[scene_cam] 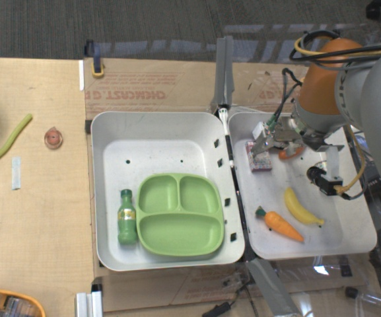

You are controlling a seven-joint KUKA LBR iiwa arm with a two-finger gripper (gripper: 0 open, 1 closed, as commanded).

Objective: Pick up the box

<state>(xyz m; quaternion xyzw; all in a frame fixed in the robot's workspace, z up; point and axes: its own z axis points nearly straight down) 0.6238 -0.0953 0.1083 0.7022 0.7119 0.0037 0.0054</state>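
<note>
The box is small, white and pink, and lies at the upper left of the right bin. My gripper hangs right over the box's far end, touching it or very nearly so. The grey arm with its orange band reaches in from the upper right. The gripper's metal parts hide the box's top edge.
In the right bin a banana and a carrot lie nearer the front, and a small orange-red item sits beside the gripper. The left bin holds a green divided plate and a green bottle.
</note>
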